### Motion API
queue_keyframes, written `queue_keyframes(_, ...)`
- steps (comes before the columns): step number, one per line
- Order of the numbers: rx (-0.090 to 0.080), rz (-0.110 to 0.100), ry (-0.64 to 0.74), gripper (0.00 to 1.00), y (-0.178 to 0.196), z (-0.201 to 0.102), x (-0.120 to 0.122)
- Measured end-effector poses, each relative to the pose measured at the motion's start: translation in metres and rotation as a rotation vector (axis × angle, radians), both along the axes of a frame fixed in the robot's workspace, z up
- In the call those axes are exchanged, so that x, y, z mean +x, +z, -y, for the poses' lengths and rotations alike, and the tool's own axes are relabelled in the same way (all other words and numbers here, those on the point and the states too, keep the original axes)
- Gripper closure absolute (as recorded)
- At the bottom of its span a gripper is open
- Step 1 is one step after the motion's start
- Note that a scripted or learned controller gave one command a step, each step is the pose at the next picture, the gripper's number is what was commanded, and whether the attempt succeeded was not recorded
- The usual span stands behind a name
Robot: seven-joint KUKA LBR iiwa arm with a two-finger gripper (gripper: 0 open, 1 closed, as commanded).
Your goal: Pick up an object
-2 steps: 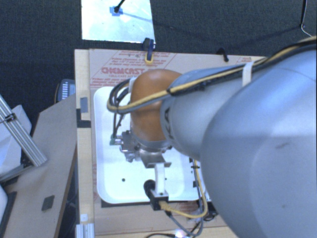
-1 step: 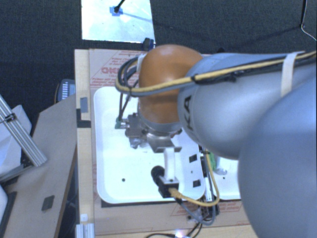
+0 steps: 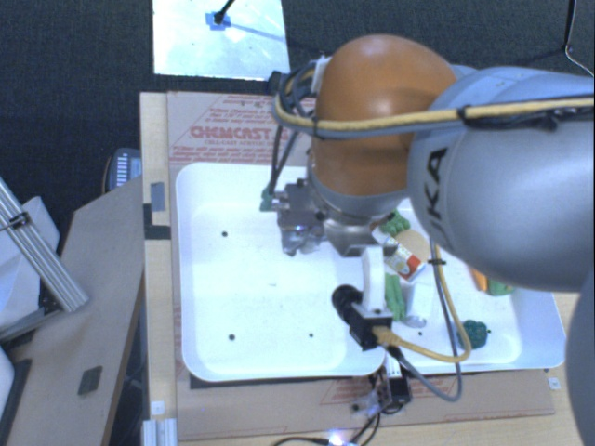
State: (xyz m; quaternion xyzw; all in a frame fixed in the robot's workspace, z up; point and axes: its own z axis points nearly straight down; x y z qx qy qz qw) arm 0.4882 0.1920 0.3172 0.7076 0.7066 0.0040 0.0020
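Observation:
My gripper [image 3: 299, 233] hangs below the orange band of the arm, over the middle of the left white bin [image 3: 223, 286], close to its right side. The arm's bulk covers most of it. Just right of the gripper lie a small orange and white object [image 3: 407, 262], a light green piece [image 3: 397, 222] and a green stick [image 3: 396, 295]. Nothing shows in the gripper's grasp.
Farther right, in the right bin [image 3: 521, 342], sit a dark green object [image 3: 476, 333] and an orange and green piece [image 3: 491, 284] half hidden by the arm. A cardboard sheet [image 3: 223, 124] lies under the bins. A grey rail [image 3: 37, 249] stands at the left.

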Motion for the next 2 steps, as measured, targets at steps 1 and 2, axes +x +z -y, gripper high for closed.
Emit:
queue_keyframes(1,-0.004,-0.004,-0.005,1.00,0.016,0.082,0.000)
queue_keyframes(2,0.004,0.012,0.008,1.00,0.205,0.061,-0.001)
